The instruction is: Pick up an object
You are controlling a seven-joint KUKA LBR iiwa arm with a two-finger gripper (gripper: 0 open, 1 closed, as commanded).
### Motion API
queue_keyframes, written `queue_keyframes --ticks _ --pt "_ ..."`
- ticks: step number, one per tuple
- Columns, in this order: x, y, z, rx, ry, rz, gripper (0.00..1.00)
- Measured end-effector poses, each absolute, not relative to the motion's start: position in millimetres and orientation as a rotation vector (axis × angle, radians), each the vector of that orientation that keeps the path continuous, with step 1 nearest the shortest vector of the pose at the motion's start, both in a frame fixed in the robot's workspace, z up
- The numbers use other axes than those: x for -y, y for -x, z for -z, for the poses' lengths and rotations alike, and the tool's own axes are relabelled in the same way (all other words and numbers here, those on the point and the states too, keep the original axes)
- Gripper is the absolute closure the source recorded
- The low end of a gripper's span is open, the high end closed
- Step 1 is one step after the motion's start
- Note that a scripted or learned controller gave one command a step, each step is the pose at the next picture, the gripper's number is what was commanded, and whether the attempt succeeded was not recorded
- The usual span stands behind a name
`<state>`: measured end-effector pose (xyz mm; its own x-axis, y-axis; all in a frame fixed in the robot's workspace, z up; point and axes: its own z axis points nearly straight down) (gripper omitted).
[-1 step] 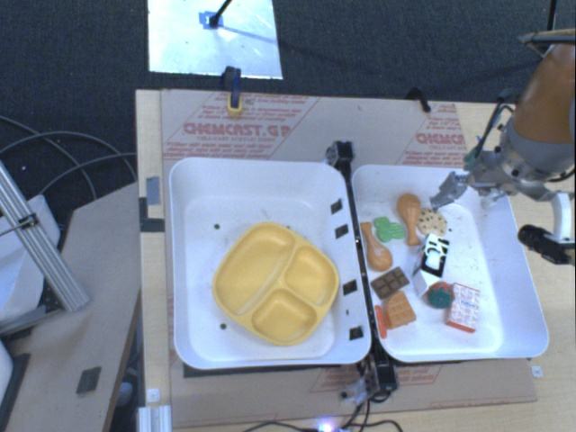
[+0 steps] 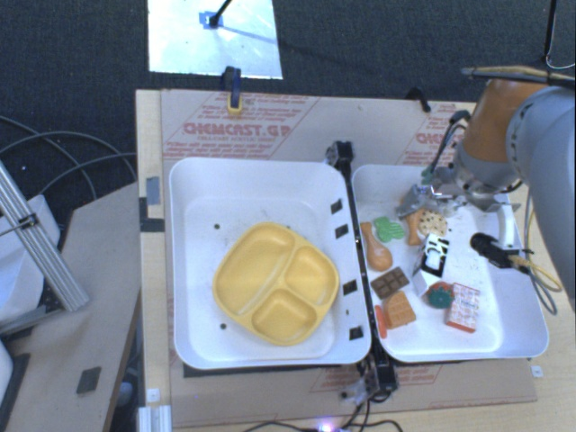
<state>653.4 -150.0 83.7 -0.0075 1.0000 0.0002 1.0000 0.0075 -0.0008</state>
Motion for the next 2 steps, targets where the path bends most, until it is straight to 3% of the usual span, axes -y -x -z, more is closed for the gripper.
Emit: queue_keyframes --ticks 1,2 --pt "211.4 -585.1 -84.1 2.214 2.228 -0.006 0.00" --pt "205.2 -668.8 -83.0 2.221 2.212 -0.003 0.00"
